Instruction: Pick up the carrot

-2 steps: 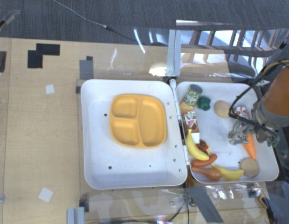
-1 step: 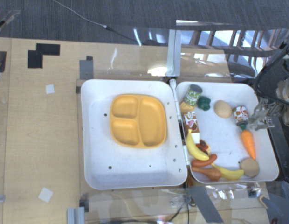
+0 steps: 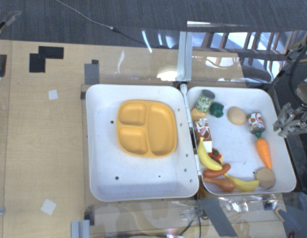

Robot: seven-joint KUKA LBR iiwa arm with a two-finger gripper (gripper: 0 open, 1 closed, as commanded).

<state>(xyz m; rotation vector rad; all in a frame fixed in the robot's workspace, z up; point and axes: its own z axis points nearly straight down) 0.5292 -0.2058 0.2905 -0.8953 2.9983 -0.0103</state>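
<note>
Two white bins sit side by side on the bench, and the job has barely begun: the carrot (image 3: 263, 152) lies untouched near the right wall of the right bin (image 3: 280, 133), its green-topped thick end pointing up toward a small can (image 3: 255, 122) and its thin tip pointing down toward a round brownish potato (image 3: 265, 177). The gripper (image 3: 288, 122) hangs just outside that bin's right rim, near the carrot but apart from it, with nothing between its fingers; whether they are spread or closed I cannot tell from this angle.

By my reckoning this is the approach step. The next move calls for the gripper to come in over the rim, line its fingers across the carrot's narrow body, and drop down without knocking the can or the potato, which crowd either end.

Looking over the rest of the right bin: a pale round potato (image 3: 236, 115) sits near the top, a green vegetable (image 3: 217, 110) and a little jar (image 3: 204, 103) stand by the divider, and lower down along the left side lie a banana (image 3: 208, 158), a second banana (image 3: 242, 183) and a sausage (image 3: 219, 184).

The left bin (image 3: 104, 177) holds one yellow divided plate (image 3: 146, 128) with three compartments, nothing on it.
</note>
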